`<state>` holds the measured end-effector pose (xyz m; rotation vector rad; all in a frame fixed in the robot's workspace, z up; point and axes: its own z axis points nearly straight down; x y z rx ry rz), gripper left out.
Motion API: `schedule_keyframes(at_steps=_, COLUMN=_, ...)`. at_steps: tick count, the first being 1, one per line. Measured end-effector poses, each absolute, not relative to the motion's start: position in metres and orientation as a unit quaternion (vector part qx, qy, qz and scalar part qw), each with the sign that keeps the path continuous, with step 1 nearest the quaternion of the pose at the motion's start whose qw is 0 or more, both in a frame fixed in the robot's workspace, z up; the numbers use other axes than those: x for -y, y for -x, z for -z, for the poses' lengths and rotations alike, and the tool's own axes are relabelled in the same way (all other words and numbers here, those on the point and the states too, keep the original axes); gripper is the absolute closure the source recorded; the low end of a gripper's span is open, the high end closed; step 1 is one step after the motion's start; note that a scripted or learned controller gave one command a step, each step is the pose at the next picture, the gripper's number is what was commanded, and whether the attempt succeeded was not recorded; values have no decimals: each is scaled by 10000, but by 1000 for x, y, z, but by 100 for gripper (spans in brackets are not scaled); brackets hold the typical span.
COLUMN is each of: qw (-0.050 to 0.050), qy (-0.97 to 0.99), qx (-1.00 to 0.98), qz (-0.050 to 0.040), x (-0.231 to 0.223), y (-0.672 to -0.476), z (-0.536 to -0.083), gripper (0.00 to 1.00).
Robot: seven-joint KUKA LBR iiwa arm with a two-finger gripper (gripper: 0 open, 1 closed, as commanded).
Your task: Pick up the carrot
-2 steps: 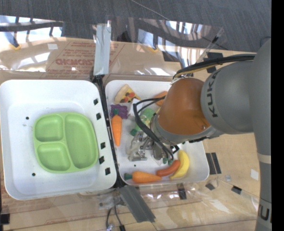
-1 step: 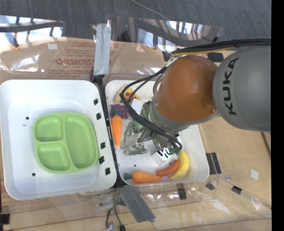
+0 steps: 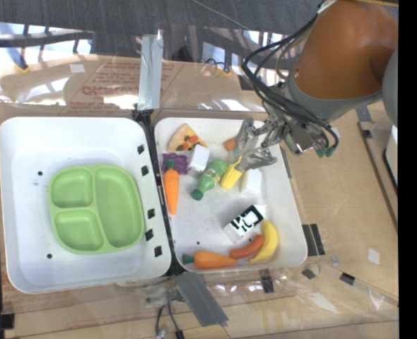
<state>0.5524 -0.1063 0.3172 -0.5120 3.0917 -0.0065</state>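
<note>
Camera view | carrot (image 3: 171, 190) hugs right bin's (image 3: 288, 196) left wall | pincer (image 3: 249, 149) spread above corn (image 3: 232, 174)

We take this for a robotics lab, not a kitchen; two shallow white bins (image 3: 74, 129) sit side by side on a surface (image 3: 336, 203) covered in brown board, fixed with strips of grey tape (image 3: 149, 66); the food in the right-hand bin (image 3: 290, 217) is plastic toy food, such as a banana (image 3: 267, 242) and a pizza slice (image 3: 185, 138); loose black cables (image 3: 265, 73) loop from the grey and orange arm (image 3: 346, 48); dark carpet (image 3: 67, 2) lies beyond.
</note>
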Motion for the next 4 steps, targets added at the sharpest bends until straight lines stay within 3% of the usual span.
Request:
schedule_keyframes(at_steps=1, qw=0, qy=2472, qx=-9690, qz=1, x=205, y=-575, z=-268, gripper=100)
schedule_keyframes(at_steps=2, qw=24, qy=3505, qx=-9366, qz=8, x=210, y=-658, z=-299, gripper=100)
schedule_keyframes(at_steps=3, qw=-21, qy=2903, qx=-9569, qz=-22, x=187, y=-656, z=-211, gripper=100)
schedule_keyframes(at_steps=4, qw=35, qy=3539, qx=-9353, qz=19, x=209, y=-659, z=-284, gripper=100)
